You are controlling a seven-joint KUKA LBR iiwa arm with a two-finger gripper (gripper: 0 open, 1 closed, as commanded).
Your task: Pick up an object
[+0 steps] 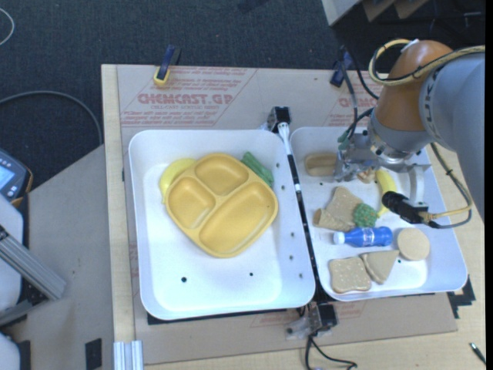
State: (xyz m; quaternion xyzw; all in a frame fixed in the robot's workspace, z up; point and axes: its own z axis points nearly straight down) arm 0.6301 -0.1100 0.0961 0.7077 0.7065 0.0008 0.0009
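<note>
Grey gripper (356, 169) low in right bin (454, 264), fingers perhaps hidden

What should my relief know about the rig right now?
End effector: low over the right bin's far end, beside a bread roll; grip state unclear, nothing seen held.
Right bin: blue bottle, broccoli, banana, cracker, toast, cookie.
Left bin: yellow tray, green piece by it.
Done: no pick visible.
Left: grasp and lift one item.
</note>
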